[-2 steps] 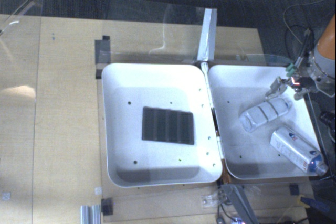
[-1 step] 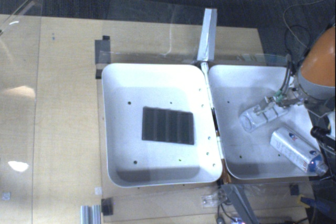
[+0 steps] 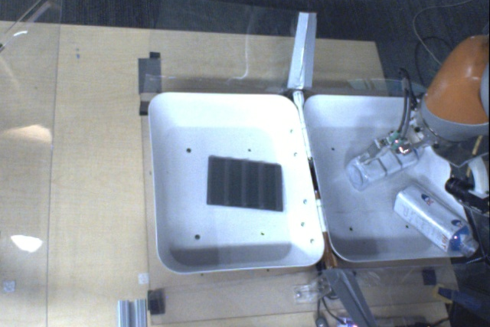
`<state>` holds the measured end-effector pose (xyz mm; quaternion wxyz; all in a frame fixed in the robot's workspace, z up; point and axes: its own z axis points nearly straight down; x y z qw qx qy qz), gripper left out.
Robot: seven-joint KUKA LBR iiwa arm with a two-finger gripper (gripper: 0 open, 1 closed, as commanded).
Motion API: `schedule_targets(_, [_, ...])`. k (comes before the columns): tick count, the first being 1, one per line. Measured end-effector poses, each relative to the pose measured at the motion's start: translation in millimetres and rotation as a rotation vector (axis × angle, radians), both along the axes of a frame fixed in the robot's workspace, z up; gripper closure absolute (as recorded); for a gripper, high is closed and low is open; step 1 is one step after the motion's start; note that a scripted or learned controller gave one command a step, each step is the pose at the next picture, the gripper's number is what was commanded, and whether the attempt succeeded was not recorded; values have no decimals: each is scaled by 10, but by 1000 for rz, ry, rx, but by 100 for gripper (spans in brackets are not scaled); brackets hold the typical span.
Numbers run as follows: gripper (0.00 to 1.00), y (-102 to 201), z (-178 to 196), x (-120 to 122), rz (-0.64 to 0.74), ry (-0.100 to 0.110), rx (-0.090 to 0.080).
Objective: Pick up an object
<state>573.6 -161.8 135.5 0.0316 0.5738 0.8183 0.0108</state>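
Observation:
A dark ribbed rectangular pad lies flat in the middle of the left bin. A clear plastic bottle with a blue end lies on its side at the near right of the right bin. My gripper is low over the middle of the right bin, pointing towards the left, a short way up and left of the bottle. The arm with its orange band comes in from the right above it. Nothing can be made out inside the gripper.
A grey divider post rises at the back where the two bins meet. Clear panels stand behind the bins and to the left. Cables and brackets sit at the bench's near edge under the right bin.

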Motion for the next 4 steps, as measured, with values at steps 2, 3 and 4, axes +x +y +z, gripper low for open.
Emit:
schedule_targets(2, [0, 108, -42, 45, 132, 1, -4])
schedule_targets(3, [0, 128, -45, 61, 162, 1, -5])
schedule_targets(4, [0, 224, -259, -31, 195, 42, 10])
